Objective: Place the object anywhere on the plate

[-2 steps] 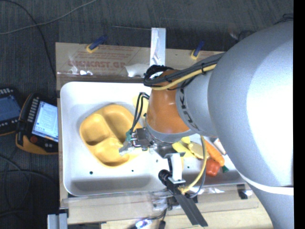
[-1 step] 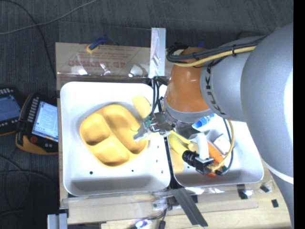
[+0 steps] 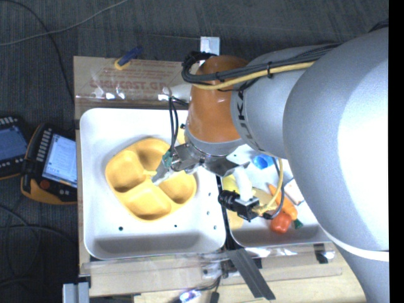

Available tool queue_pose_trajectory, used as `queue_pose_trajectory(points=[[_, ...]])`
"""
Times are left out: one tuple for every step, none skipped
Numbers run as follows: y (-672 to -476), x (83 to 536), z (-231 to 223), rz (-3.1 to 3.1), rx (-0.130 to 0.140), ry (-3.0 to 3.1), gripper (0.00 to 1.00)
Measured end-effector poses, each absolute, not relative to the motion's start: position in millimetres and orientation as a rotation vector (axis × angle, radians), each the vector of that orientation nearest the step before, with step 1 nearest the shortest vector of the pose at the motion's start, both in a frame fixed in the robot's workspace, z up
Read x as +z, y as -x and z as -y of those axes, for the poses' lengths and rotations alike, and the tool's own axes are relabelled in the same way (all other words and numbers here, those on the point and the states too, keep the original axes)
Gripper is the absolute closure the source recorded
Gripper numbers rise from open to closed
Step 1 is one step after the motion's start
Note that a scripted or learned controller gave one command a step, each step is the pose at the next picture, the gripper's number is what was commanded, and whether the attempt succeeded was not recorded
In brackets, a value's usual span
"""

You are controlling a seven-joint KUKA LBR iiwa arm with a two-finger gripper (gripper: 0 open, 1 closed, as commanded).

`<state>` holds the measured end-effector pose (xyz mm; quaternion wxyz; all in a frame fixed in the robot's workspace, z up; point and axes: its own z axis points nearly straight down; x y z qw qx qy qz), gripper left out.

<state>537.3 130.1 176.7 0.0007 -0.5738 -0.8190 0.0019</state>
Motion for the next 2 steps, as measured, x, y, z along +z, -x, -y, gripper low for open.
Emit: queue_pose_trajectory(points=[[-493.5, 229.3, -96.3, 2.64, 0.004, 1.701, 1.0], [-493.5, 229.3, -96.5, 2.64, 0.004, 1.7, 0.0]])
